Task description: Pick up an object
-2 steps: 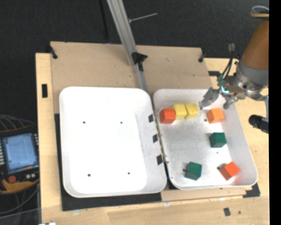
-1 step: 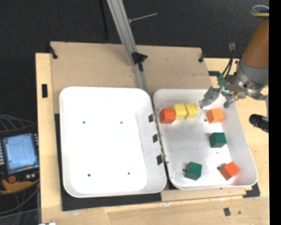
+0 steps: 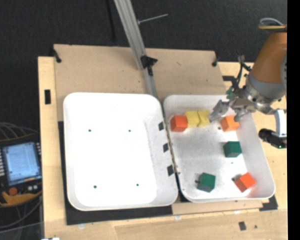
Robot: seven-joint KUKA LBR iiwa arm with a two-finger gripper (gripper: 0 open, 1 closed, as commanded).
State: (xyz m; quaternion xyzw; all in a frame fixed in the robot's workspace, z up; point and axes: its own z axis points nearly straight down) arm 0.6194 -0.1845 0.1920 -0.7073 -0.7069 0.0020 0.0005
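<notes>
Pendant (image 3: 17, 166) at far left is cut by the frame edge, screen text unreadable for you. Left bin (image 3: 115, 151) comes next, white floor bare except small dark dots. Slanted metal pole (image 3: 135, 39) runs from the top edge down to the seam between the bins.

Right bin (image 3: 217, 191) holds your blocks: red-orange block (image 3: 178, 123) near the back left corner, two yellow blocks (image 3: 198, 118) touching in a row just beside it, orange block (image 3: 230, 122) near the back right, dark green block (image 3: 232, 149) below that, second green block (image 3: 206, 181) near the front, another red-orange block (image 3: 244, 181) at the front right corner. Open white floor lies in the middle of this bin, left of the dark green block.

Gripper (image 3: 229, 110) sits above the back right area, one finger pointing down-left toward the yellow blocks, the orange block just below and partly under the wrist. You cannot tell how wide the jaws stand; nothing is visibly clamped. Arm (image 3: 269, 69) is cut off by the right side.
</notes>
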